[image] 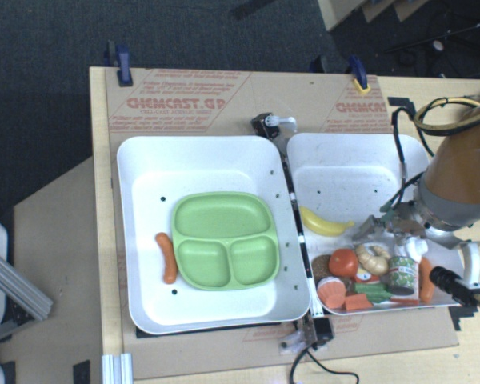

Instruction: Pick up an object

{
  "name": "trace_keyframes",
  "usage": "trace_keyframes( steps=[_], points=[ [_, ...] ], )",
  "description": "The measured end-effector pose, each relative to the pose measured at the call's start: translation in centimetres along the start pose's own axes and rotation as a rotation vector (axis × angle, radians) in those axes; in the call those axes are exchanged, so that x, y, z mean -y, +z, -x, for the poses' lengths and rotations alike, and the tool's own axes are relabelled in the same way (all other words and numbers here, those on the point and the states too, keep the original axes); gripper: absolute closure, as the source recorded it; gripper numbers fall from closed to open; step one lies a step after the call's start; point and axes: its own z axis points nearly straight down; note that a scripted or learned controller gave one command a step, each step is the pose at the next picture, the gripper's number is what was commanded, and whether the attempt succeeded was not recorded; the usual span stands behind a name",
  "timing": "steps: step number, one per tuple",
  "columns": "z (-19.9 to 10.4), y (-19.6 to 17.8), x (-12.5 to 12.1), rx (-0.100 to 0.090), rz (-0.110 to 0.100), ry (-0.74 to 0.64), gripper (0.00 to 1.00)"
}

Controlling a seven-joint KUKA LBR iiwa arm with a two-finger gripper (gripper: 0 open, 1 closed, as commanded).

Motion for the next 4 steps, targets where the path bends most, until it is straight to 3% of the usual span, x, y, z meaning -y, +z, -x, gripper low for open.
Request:
trace_keyframes(
  steps=[1,2,3,4],
  points=[
    [3.4,-6.8,-9.1,0.011,0.031,-0.007,0.0],
    [6.9,-10.8,-16.3,0.011,0.029,-0.006,0.0],
    [6.7,-11.7,-16.1,0.01,0.025,-0.006,1.0],
    [4.4,-11.8,-16.0,0.005,0.018,-0.007,1.0]
  ],
)
